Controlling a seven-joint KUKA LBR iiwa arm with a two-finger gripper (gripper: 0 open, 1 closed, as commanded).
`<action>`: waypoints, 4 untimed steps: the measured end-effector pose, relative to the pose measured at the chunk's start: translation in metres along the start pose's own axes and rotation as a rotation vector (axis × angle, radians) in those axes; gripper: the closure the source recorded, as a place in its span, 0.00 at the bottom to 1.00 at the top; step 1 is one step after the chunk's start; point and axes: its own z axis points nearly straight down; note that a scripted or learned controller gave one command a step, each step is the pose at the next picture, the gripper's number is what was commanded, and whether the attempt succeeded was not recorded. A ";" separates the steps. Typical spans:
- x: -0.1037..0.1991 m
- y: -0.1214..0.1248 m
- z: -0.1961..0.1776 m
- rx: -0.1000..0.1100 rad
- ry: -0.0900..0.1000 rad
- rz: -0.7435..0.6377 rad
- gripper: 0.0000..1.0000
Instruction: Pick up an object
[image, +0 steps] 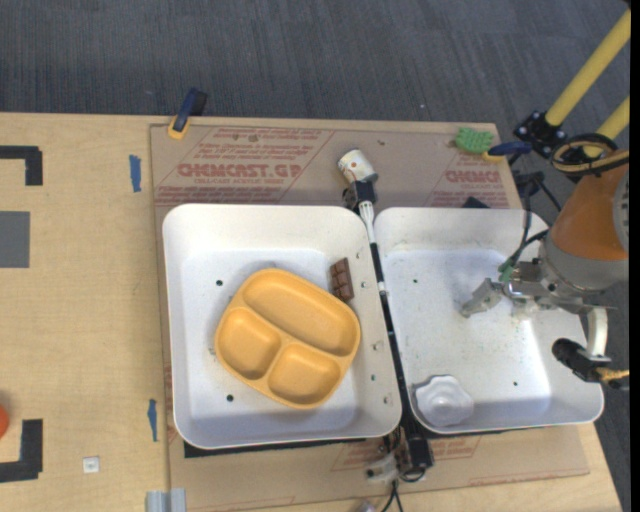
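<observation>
Cardboard-topped surface (90, 250): hand (483, 298) seemingly spread over bare right bin (470, 250); closing there catches nothing, clear cup (443, 400) well apart.

One fixed cam, mounted above the table (80, 300), looks down at a slant w/ both white bins side by side mid-frame: left bin (190, 300), right bin (440, 250). Far enough back to take in the brown board under the bins and grey floor along the top; the arm (590, 235) enters from the right edge.
</observation>
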 end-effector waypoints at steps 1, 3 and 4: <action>0.031 0.032 0.000 -0.006 -0.014 0.506 0.00; 0.000 0.077 -0.002 0.003 0.004 0.670 0.00; -0.008 0.025 0.000 -0.001 -0.005 0.941 0.00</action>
